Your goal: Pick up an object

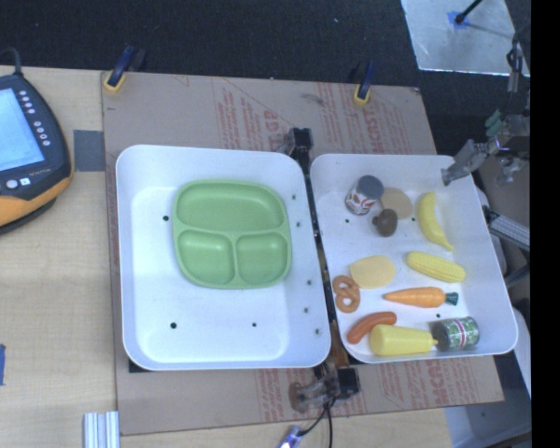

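Observation:
The right bin (500,278) holds several toy foods. At its back lie a small tipped can (363,195), a tan cookie (397,203), a brown lump (385,221) and a banana (434,219). A corn cob (436,267), a pale yellow round piece (371,271) and a pretzel (345,293) sit mid-bin. A carrot (417,297), a sausage (370,325), a yellow block (400,341) and a green can (456,333) lie at the front. My gripper (461,164) hangs over the bin's back right corner, above and right of the banana, holding nothing that I can see.
The left bin (145,278) bears a green divided plate (231,233). A teach pendant (14,152) lies on the bench at far left. Clamps (121,68) (362,84) pin the cardboard sheet at the back. A black bracket (301,141) sits between the bins.

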You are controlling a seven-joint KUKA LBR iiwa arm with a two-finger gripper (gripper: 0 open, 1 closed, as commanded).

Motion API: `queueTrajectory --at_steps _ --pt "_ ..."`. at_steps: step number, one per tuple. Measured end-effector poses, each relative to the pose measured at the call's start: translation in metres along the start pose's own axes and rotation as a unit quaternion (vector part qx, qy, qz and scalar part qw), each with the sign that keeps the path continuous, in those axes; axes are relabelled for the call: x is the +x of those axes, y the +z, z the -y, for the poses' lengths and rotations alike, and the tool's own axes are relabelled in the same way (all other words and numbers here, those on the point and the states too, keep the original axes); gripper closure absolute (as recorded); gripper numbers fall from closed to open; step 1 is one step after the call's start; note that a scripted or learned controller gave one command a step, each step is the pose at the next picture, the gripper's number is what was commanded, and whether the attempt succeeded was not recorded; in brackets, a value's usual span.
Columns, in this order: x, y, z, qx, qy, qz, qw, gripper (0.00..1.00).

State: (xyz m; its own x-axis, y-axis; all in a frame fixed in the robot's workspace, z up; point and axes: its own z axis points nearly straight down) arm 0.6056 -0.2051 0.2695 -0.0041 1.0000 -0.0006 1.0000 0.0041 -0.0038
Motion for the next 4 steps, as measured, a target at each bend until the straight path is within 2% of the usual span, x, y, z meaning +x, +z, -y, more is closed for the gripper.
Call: queueTrajectory --at_steps 1,2,3,4 --pt "-0.007 0.175 -0.044 -0.002 -0.001 0.0 1.0 0.0" --pt "-0.007 0.163 -0.045 -0.002 -0.002 0.0 1.0 1.0" --pt "0.054 0.122 -0.009 0.0 -0.001 0.0 1.0 1.0" --pt "0.149 0.077 -0.017 0.0 -0.002 0.0 1.0 1.0"
